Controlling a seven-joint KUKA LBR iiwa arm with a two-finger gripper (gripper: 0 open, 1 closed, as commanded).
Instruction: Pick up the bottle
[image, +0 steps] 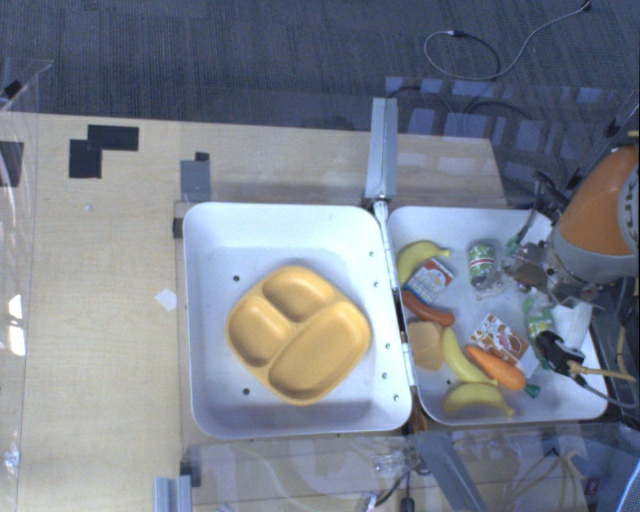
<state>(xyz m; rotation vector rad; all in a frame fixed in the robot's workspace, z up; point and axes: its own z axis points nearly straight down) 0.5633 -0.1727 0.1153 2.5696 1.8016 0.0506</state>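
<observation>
Yellow fruit lay nearest in the right bin (570, 408): one banana (478, 398) along the front wall, with a carrot (496, 367) just behind it and a second banana (456, 355) slanting up to the left of the carrot. A small carton (498, 336) with a red and white print sat just behind the carrot, and a pale round item (425, 345) rested near the divider between the bins. Behind that lay a reddish sausage (428, 310), then another carton (432, 281), which overlapped a third banana (418, 256) curled at the bin's back left. The bottle (482, 262), small, clear and with a green label, lay on the bin floor towards the back, right of that carton and clear of it. The end effector (545, 300) hung over the right side of the same bin, just right of the bottle with a gap between them; whether it was open or closed could not be told, and nothing was seen held in it. Above it rose the grey arm (585, 255) with its orange band (603, 205). The left bin (215, 300) held a yellow divided plate (298, 332) near its middle. Both bins sat on a pale wooden tabletop (100, 300), which bore black tape marks (100, 148) at its far left. Beyond the tabletop, grey carpet (250, 50) carried a looped cable (465, 50).
</observation>
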